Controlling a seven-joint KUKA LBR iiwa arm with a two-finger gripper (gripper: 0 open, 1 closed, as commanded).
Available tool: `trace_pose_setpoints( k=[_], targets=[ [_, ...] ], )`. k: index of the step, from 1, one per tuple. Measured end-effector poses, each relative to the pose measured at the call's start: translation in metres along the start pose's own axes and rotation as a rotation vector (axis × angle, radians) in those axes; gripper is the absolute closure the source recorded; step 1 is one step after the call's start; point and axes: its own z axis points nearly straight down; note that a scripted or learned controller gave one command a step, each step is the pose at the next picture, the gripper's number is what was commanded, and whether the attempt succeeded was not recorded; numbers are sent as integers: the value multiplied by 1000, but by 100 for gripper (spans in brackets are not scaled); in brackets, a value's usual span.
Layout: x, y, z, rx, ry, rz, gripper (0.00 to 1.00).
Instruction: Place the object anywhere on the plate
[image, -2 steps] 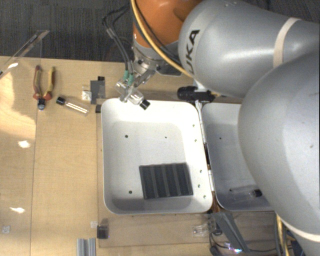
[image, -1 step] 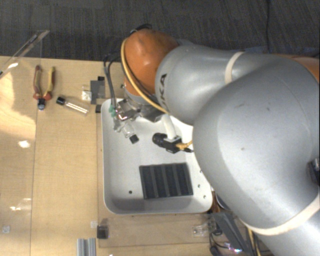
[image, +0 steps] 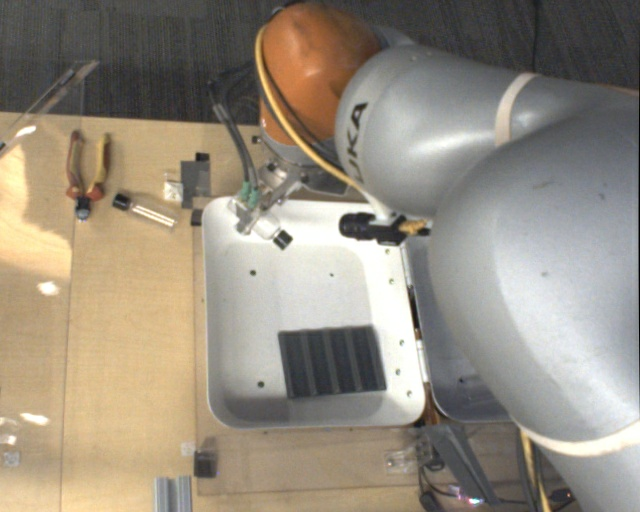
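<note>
The grey arm (image: 500, 200) with its orange band (image: 310, 55) reaches across from the right and covers much of the right bin (image: 450, 395). The jaws (image: 258, 215) hang over the far left corner of the left bin (image: 225, 330), close to its rim. Whether the jaws are spread or pressed together cannot be told, since cables and the wrist crowd them and nothing can be made out between the fingers.

In the left bin, toward its near edge and well apart from the jaws, lies a dark ribbed rectangular plate (image: 331, 361). It lies flat on the bin floor, its long axis running roughly side to side across the bin, with its ribs running near to far.

Left of the left bin, on the wooden table (image: 110, 360), lie red-handled pliers (image: 87, 170) and a small clear tube with a dark cap (image: 143, 209). A small dark block (image: 205, 461) sits just beyond the bin's near left corner.
</note>
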Motion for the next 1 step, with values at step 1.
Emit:
trace_pose_setpoints(
  k=[1],
  targets=[
    [11, -3, -70, -2, -1, -205, 100]
  ],
)
